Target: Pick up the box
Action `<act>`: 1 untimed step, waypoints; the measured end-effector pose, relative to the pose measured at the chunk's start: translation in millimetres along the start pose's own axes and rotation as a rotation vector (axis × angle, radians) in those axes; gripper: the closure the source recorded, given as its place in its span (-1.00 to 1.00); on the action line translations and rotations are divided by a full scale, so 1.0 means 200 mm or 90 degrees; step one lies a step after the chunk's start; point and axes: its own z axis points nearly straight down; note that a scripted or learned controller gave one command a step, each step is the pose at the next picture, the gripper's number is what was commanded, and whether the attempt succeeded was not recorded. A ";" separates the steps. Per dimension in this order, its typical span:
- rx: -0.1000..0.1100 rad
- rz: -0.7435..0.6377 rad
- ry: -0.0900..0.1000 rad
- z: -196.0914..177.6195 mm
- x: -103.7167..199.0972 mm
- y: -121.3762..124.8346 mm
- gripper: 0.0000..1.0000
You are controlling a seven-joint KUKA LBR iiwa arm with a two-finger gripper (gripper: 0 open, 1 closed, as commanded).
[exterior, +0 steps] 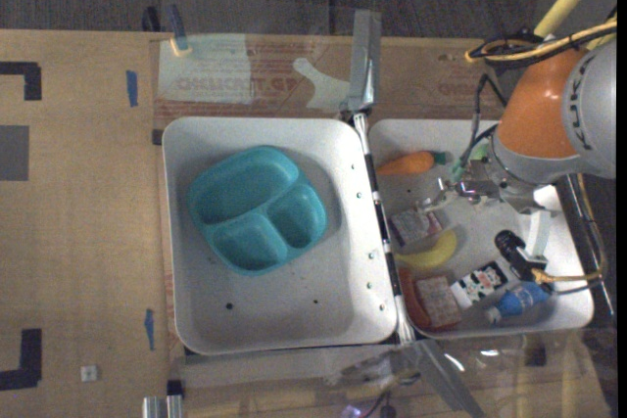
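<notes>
Seen from above: two white bins side by side on a cardboard-covered bench (78, 210), dark floor beyond at twelve o'clock. Teal divided plate (257, 209) alone in left bin (294, 318). In right bin (578, 303), among clutter, small box (480, 284) at five o'clock. Jaws (446, 194) poised above bin's centre, likely approaching; openness impossible to tell.

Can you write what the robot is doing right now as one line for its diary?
arm: over right bin | gripper: above small box, not holding | banana: beside box | teal tray: left bin
</notes>
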 end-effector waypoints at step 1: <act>0.005 0.011 0.001 0.07 0.14 0.22 -1.00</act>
